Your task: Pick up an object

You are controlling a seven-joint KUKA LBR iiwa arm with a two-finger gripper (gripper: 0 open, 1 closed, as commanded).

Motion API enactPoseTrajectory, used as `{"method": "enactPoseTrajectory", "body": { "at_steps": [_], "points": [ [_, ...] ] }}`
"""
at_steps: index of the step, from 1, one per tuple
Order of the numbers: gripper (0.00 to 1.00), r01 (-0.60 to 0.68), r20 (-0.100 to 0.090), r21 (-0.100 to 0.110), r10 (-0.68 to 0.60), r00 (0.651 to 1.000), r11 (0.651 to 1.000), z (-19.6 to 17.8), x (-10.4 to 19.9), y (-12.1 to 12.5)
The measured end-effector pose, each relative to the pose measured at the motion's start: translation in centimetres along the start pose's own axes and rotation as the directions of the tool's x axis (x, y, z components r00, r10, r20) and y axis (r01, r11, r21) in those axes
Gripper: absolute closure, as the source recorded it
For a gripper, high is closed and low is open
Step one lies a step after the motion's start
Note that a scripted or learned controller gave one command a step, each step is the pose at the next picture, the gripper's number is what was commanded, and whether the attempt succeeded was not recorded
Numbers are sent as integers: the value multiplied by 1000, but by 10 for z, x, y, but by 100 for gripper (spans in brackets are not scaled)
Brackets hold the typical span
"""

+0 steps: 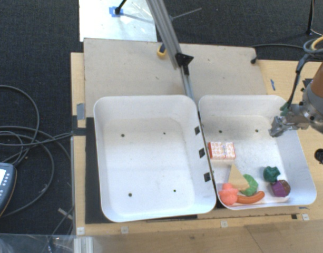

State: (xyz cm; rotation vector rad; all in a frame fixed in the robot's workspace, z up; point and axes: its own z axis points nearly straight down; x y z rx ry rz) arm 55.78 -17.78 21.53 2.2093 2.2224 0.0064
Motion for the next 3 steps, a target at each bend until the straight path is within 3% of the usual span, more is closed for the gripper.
{"method": "enactPoseTrajectory", "body": {
  "at_steps": [1, 2, 3],
  "points": [
    [100, 0, -1, 3, 0, 1000, 1000, -26, 0, 2],
    [100, 5, -4, 5, -5, 1000, 1000, -26, 50, 17],
    [100, 5, -5, 7, -5, 1000, 1000, -29, 101, 12]
  ]
}}
